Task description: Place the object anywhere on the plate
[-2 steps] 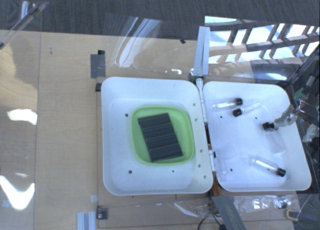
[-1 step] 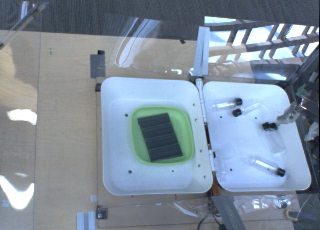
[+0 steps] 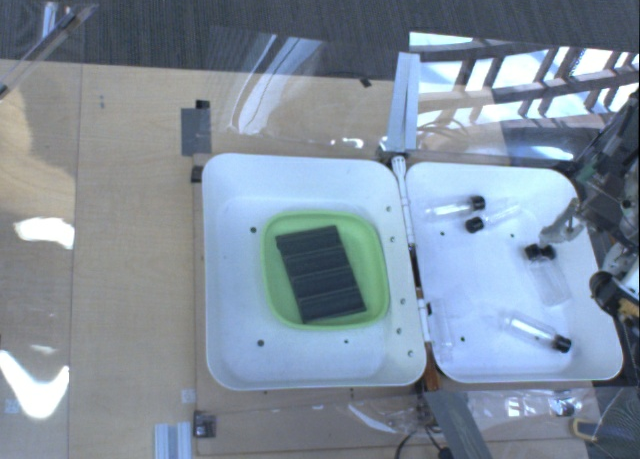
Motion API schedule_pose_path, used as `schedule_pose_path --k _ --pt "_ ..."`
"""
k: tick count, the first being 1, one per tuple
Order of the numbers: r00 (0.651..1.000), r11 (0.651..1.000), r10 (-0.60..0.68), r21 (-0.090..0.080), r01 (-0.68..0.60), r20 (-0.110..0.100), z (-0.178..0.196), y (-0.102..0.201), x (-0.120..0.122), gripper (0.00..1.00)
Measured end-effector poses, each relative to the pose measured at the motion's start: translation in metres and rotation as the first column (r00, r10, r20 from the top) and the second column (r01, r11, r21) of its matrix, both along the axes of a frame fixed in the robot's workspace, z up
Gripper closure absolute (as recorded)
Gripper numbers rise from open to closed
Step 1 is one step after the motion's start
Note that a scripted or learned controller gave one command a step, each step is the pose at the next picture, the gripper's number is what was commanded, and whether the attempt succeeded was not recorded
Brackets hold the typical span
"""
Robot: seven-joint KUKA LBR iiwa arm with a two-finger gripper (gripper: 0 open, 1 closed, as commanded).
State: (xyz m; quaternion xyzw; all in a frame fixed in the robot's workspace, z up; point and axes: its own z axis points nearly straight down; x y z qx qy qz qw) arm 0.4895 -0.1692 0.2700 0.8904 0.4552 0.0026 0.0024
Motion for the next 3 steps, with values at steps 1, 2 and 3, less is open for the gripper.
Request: schedule_pose_path --k 1,2,3 --pt "0.999 0.999 0.047 0.001 -0.047 -0.004 -0.066 -0.025 -0.001 0.00" --pt "1.000 1.000 0.026 0.000 -0.026 -0.001 -0.031 -0.021 0.000 0.00" --pt "1.000 1.000 0.030 0.000 -0.030 -0.002 -0.021 -0.030 -0.001 0.00"
